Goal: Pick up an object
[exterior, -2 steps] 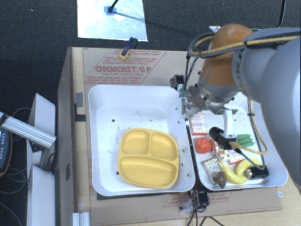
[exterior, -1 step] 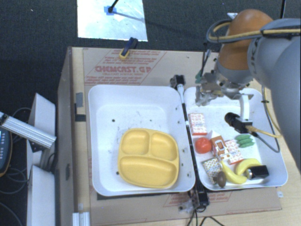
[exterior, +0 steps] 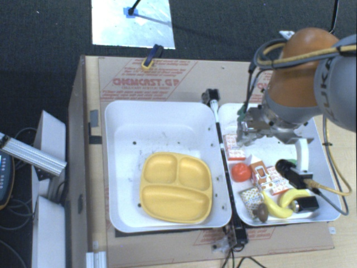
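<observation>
Gripper (exterior: 244, 134) was down in the right bin (exterior: 321, 149), at its upper-left part, just above a small red-and-white carton (exterior: 233, 148). Couldn't tell from this angle how the pincer stood or whether it touched the carton. Arm (exterior: 304, 71) came in from the right, wrist bent down over the bin. Remaining objects lay nearer the front: red ball (exterior: 241, 172), banana (exterior: 280, 202), orange carton (exterior: 266, 177). Left bin (exterior: 125, 127) held a yellow divided tray (exterior: 176, 186).

Right bin (exterior: 321, 149) contents, clustered at near end: red round object (exterior: 241, 172); orange-and-white carton (exterior: 266, 177) just beside it, lying flat; yellow banana (exterior: 281, 202), curved, at near edge; small patterned packet (exterior: 251, 196) beside banana; white-red packet (exterior: 233, 148) near the divider.
</observation>
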`<state>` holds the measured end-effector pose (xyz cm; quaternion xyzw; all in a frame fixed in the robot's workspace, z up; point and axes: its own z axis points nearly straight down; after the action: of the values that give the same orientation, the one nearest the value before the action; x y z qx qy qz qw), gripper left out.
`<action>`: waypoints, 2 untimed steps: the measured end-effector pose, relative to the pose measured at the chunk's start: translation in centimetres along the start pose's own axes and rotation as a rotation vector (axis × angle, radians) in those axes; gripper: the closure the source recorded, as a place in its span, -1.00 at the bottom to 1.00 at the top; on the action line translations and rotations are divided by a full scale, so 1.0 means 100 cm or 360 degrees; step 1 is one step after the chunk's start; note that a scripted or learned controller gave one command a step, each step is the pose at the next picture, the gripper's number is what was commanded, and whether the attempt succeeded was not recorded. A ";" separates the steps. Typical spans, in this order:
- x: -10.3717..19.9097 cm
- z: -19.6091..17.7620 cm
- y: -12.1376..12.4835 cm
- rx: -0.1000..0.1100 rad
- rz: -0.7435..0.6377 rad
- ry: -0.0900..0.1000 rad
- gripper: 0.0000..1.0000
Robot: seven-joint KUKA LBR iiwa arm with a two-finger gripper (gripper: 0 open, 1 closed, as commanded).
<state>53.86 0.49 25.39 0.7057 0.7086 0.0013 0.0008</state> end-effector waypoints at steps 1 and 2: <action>0.036 0.033 0.008 0.0004 0.0001 0.0000 1.00; -0.008 0.029 0.014 0.0002 0.0004 -0.0003 1.00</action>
<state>55.30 -0.34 22.45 0.7066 0.7076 0.0002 0.0009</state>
